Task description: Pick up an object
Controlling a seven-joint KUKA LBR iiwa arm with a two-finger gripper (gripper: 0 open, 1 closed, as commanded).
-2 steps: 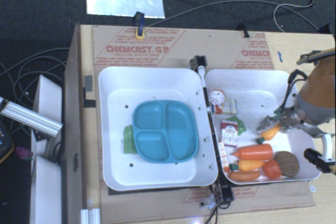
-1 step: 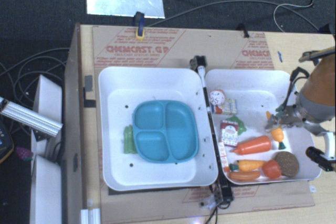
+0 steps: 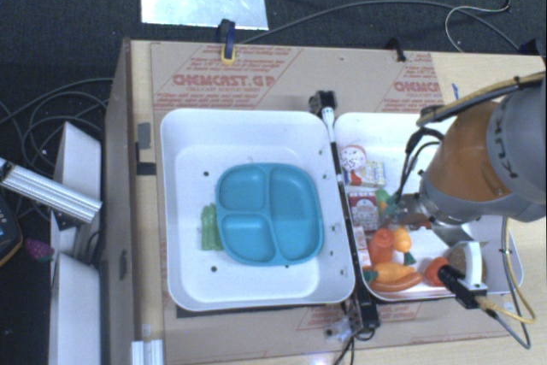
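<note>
The orange carrot-like toy [image 3: 395, 273] lies with its long axis from nine to three o'clock in the right bin [image 3: 402, 126], among small packets [image 3: 362, 173]. The left bin [image 3: 184, 141] holds a blue divided plate [image 3: 269, 214] and, at its nine o'clock, a green piece [image 3: 209, 227]. The gripper [image 3: 402, 218] hangs over the right bin; its grip state cannot be told.

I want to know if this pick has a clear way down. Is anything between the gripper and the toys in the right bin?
I cannot settle it. The arm itself covers the gripper and part of the right bin. The toys lie crowded together at the bin's near end, touching, so neighbours would likely hinder any single pick.
</note>
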